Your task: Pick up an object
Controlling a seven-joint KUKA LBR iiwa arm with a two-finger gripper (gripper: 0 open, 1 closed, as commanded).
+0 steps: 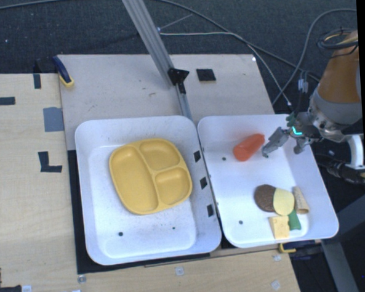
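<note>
One orange carrot (249, 147) just left of the jaws (288, 143); jaws apart, nothing between.

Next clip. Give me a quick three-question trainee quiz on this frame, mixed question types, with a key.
1. True or false: the yellow divided plate lies in the right bin.
2. The orange carrot-like piece lies nearest to: A) the hand B) the brown disc C) the left bin.
3. Fill in: the hand's fingers are ___, with nothing between them.

Key: 1 false; 2 A; 3 open.
</note>
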